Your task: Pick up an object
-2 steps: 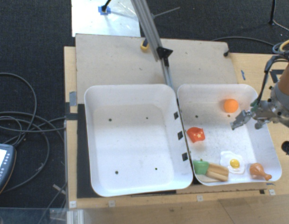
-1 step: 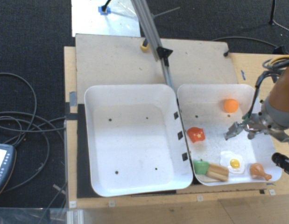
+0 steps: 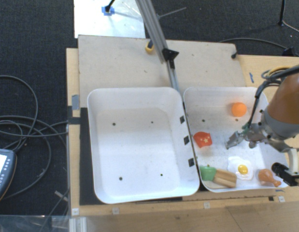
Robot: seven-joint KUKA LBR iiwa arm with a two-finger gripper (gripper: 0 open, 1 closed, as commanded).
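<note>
I see the gripper [image 3: 234, 140] hovering in the right bin [image 3: 207, 98] just above the fried egg [image 3: 241, 167], and I can't tell its state. Around the egg: orange ball [image 3: 239, 109] beyond, red piece [image 3: 203, 139] left, bread roll [image 3: 224, 178] and green piece [image 3: 207, 172] lower left, chicken leg [image 3: 268, 177] right.

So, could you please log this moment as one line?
gripper: over right bin, nothing held | nearest: egg, tomato | task: pending

White bins [image 3: 135, 98] hold an orange ball [image 3: 239, 109], a red, perhaps tomato-like piece [image 3: 203, 139].
</note>
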